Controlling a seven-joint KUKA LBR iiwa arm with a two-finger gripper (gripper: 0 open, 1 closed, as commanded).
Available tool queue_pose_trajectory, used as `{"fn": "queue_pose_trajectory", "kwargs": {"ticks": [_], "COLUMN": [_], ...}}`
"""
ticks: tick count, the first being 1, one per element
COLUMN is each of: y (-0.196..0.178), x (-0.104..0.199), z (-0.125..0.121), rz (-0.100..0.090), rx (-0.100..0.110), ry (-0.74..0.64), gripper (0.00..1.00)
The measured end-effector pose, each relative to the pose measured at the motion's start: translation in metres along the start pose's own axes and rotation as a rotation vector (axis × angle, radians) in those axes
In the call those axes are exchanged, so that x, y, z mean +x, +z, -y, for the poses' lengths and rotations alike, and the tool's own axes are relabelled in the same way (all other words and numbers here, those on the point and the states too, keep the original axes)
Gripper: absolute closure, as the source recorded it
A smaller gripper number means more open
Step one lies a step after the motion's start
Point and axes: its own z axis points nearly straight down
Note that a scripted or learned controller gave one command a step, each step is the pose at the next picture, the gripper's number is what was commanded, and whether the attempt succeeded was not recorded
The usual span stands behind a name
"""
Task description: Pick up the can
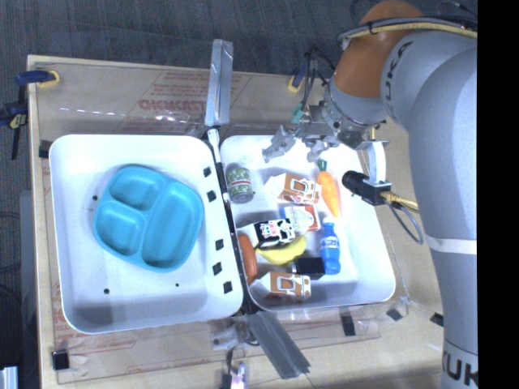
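Note:
The can [239,182] is small, with a green label and a silver top. It stands near the left wall of the right bin [373,278], toward the back. My gripper [295,146] hangs over the back of that bin, up and to the right of the can and apart from it. Its fingers [274,147] are spread open with nothing between them.
The right bin also holds a carrot [328,194], a blue bottle [329,248], a banana [281,253], a sausage [247,258] and several small cartons [298,189]. A blue divided plate [150,215] lies in the left bin [73,160]. A divider [220,217] separates the bins.

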Motion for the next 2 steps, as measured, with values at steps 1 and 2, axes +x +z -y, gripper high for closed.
{"fn": "queue_pose_trajectory", "kwargs": {"ticks": [1,2], "y": [0.0686,0.0782], "x": [0.0458,0.0426], "z": [-0.0132,-0.0062], "rz": [0.002,0.003], "rx": [-0.003,-0.007], "ry": [-0.2,-0.166], "gripper": [0.0,0.0]}}
